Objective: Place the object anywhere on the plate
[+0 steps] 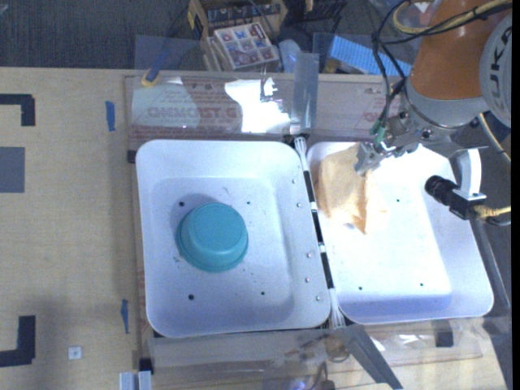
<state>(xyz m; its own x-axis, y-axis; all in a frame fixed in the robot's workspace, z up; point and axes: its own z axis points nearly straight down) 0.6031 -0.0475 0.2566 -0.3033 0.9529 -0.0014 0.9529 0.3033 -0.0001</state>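
A teal round plate [213, 236] lies in the middle of the left white bin [162, 169]. A tan, limp cloth-like object [340, 193] is at the left side of the right white bin [422, 258], close to the divider. My gripper [363, 161] comes in from the upper right and meets the cloth's upper right corner. Its fingers look pinched together on that corner, and a fold of cloth runs straight down from them. The gripper is well to the right of the plate, across the divider between the bins.
The bins' raised rims meet at a central divider [313, 218]. A black fitting with a cable [452, 193] juts over the right bin's right side. The grey arm with its orange band [459, 23] hangs over the back right corner. Clutter lies behind the bench.
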